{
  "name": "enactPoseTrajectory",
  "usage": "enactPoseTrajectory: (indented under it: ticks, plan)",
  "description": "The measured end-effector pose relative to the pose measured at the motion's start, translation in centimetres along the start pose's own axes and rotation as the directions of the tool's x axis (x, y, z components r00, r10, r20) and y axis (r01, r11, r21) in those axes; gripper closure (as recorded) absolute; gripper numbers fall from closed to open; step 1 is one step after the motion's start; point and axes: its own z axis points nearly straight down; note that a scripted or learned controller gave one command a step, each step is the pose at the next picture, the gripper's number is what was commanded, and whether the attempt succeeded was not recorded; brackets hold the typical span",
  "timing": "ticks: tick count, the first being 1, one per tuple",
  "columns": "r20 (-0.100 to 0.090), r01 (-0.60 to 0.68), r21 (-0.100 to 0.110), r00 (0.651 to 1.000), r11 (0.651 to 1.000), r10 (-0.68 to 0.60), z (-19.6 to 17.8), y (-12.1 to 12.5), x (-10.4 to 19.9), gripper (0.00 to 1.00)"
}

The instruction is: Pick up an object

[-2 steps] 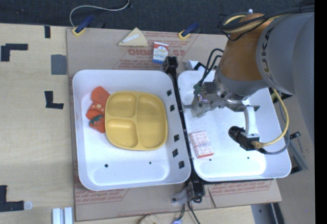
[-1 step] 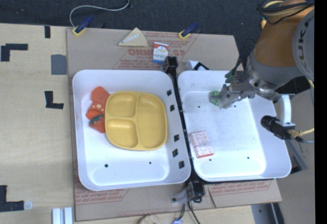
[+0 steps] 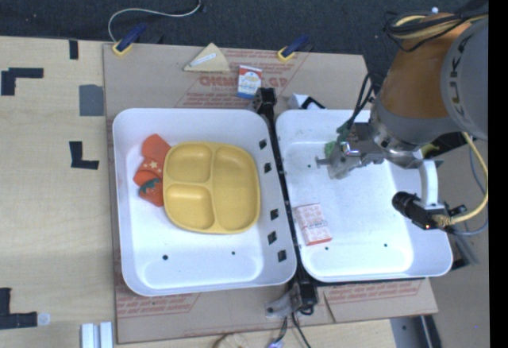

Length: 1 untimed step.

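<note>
Small card packet [image 3: 313,224], white with red print, lies flat in the right bin [image 3: 361,263], near its left wall and toward the front. Likeliest pick target, judging by reach.

Gripper [image 3: 343,157] sits over the rear-left of the same bin, well apart from the packet. Whether the fingers are open or closed: cannot tell, the metal parts blur together under the wrist. Nothing visibly between them.

Left bin [image 3: 198,279] holds a yellow divided plate [image 3: 213,186], with an orange toy item [image 3: 151,170] tucked just beside its left edge, touching or nearly so.

On the counter [image 3: 48,203] behind the bins: a small red and white carton [image 3: 249,82] and a pale wedge [image 3: 208,59].

Risks from here, as judgement:
- Packet is thin and flat on the floor of the bin; fingers may close above it or skid over it and come up with nothing.
- Packet sits close to the bin wall; a descent offset leftward could strike the wall or the black divider [image 3: 275,172].
- Glossy bin floor could let the packet slide on contact instead of seating.
</note>
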Motion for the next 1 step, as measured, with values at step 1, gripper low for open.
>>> enactPoseTrajectory:
  ticks: [1]
  plan:
    - [-0.001,0.001,0.001,1.0,1.0,-0.001,4.55,3.84,3.87,1.0]
